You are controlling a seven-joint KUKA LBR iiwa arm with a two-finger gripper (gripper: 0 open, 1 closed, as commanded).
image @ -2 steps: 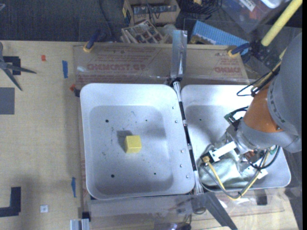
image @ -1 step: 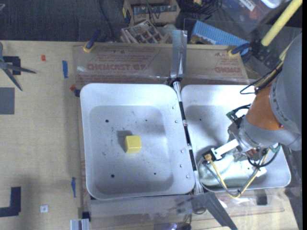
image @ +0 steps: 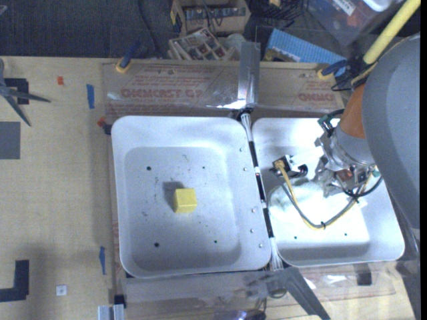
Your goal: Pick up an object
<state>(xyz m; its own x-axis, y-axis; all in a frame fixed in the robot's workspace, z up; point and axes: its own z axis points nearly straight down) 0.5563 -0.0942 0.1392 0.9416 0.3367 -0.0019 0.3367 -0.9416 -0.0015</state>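
Where the wooden surface [image: 53,179] carries the left bin [image: 127,139], a yellow cube [image: 185,200] lies near that bin's middle, well apart from the pincer [image: 333,179]. The pincer is low over the right bin [image: 380,245], and its width cannot be told. Cardboard [image: 167,89] and cluttered boxes [image: 207,12] lie beyond.

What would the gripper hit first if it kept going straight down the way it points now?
Probably the floor of the right shallow white bin; the gripper hangs over it, though depth is unclear. The small yellow cube lies in the left bin, off that line.
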